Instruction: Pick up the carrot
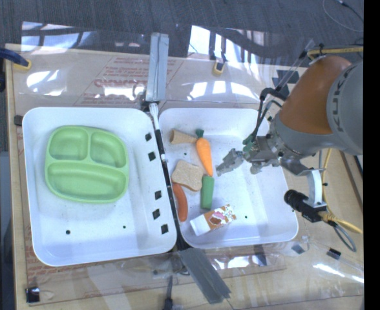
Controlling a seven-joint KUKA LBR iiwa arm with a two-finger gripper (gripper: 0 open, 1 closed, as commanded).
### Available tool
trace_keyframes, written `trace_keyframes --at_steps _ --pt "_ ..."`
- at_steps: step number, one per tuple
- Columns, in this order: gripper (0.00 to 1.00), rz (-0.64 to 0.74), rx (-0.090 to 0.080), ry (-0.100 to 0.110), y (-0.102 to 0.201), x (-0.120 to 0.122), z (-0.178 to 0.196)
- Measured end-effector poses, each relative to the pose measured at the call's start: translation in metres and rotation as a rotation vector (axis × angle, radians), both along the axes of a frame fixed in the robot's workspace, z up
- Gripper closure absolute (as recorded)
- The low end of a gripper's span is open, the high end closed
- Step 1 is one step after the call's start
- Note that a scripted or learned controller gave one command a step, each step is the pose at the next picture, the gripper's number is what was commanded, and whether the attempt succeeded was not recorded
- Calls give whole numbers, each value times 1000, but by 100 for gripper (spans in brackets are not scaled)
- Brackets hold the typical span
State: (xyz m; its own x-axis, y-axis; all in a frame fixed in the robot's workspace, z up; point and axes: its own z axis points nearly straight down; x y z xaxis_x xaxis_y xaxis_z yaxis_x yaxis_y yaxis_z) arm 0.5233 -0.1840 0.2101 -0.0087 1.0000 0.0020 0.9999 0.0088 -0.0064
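White plastic is what you meet first on the left: the left bin (38, 237) sits on the tabletop (80, 86), and in it you see a green divided plate (86, 163) lying flat toward the bin's upper left; the rest of that bin's floor is bare. Move right and you cross the raised divider (156, 173) where the two bins meet, marked with small black squares; just past it begins the right bin (267, 231). Along that bin's left side you find a red sausage (180, 201) lying lengthwise near the wall; above it a slice of bread (188, 175), and above that a second, smaller brown piece (182, 137) near the top corner. Next comes the carrot (204, 155), orange with a green top, lying near the upper middle of the right bin with its top pointing away from you and its tip down toward the bread; it touches the bread's right edge or lies just beside it. Below the carrot a green cucumber (207, 192) lies upright in the frame; lower still a small red and white carton (213, 219) rests on its side near the front wall. Further right, the hand (231, 162) hovers low over the bin, just right of the carrot and apart from it; you cannot tell whether it is spread or pressed together, and nothing shows between its tips. Behind it the grey arm (319, 118) with its orange band enters from the right.
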Motion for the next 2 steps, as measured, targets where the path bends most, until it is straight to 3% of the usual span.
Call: trace_keyframes --at_steps 1,2 --pt "0 264 2 0 21 54 -108" --pt "100 267 1 2 20 54 -98"
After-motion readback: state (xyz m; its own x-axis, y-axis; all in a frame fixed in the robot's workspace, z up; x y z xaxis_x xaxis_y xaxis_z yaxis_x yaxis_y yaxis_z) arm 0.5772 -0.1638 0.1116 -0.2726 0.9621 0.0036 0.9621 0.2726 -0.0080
